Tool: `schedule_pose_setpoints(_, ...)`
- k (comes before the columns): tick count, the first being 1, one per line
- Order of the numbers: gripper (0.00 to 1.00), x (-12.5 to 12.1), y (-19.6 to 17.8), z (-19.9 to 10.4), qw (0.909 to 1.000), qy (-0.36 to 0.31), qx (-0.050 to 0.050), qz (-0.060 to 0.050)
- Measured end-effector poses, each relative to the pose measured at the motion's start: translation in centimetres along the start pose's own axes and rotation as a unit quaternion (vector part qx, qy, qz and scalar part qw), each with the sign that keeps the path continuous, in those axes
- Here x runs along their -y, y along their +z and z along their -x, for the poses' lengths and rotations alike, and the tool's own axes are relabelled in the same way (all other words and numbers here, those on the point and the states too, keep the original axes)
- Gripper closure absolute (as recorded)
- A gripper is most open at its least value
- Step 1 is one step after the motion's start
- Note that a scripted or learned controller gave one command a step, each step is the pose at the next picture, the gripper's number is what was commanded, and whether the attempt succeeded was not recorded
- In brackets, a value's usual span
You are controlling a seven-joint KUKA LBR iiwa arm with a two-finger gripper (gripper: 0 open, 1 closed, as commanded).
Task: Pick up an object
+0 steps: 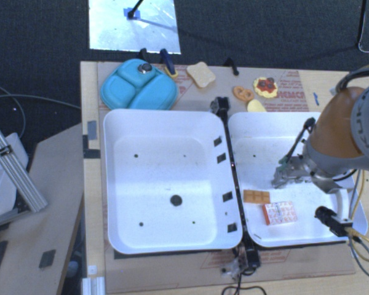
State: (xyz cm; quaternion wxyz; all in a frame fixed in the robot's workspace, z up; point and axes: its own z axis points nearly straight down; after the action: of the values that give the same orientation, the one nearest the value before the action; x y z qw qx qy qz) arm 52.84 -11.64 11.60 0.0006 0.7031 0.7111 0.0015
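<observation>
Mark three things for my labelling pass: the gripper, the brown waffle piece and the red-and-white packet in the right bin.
gripper (281, 178), camera view, the metal tip at the arm's end.
brown waffle piece (256, 196), camera view, middle of its top face.
red-and-white packet (280, 212), camera view, centre of its printed face.

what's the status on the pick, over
Gripper low in right bin, nothing seen between fingers. Waffle piece and red-white packet just below it, untouched. Nothing blocking.

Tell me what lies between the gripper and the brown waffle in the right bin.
Nothing: in the camera view, only bare white bin floor separates the gripper from the waffle, which lies below and left of it.
</observation>
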Motion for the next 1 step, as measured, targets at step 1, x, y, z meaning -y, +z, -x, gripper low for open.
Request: schedule_pose_setpoints(1, 1.00, 4.08, -7.21, -6.55, 1.0000, 0.001, -0.001, 0.001)
